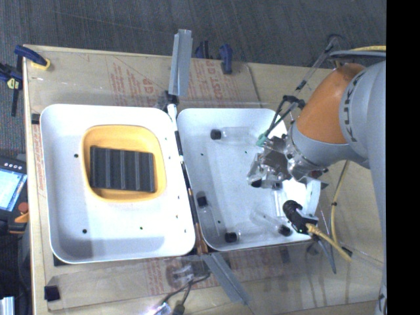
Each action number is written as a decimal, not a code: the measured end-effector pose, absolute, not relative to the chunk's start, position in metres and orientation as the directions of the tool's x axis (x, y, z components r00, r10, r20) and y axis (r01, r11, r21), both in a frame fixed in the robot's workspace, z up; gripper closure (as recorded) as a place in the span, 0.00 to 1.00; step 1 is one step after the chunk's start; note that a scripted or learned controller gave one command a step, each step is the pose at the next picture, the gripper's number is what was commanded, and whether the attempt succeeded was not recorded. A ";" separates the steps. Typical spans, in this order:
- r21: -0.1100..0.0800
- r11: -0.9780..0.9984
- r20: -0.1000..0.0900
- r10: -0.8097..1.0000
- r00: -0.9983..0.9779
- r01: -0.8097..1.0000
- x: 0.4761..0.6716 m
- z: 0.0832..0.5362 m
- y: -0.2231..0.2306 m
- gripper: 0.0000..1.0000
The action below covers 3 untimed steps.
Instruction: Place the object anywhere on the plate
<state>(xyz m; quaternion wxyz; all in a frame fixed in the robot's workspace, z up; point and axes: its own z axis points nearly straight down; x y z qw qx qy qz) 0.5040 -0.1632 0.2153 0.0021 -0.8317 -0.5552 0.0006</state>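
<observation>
Overhead, two shallow white bins sit side by side on the bench (131, 71). The left bin (59, 176) holds a yellow plate (123, 136) with a dark ribbed centre, set well inside the rim with bare white floor on every side. The right bin (223, 169) holds the gripper (266, 172), low over the floor near the right wall, with open floor toward the shared rim (182, 169) between the bins. The arm (341, 117) enters across the right edge. Whether the gripper is open or shut cannot be told, and the object to be placed cannot be made out; small dark pieces (216, 134) lie near that bin's edges.
</observation>
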 end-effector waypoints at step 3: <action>-0.003 -0.010 0.000 1.000 0.010 1.000 0.570 0.196 0.017 0.00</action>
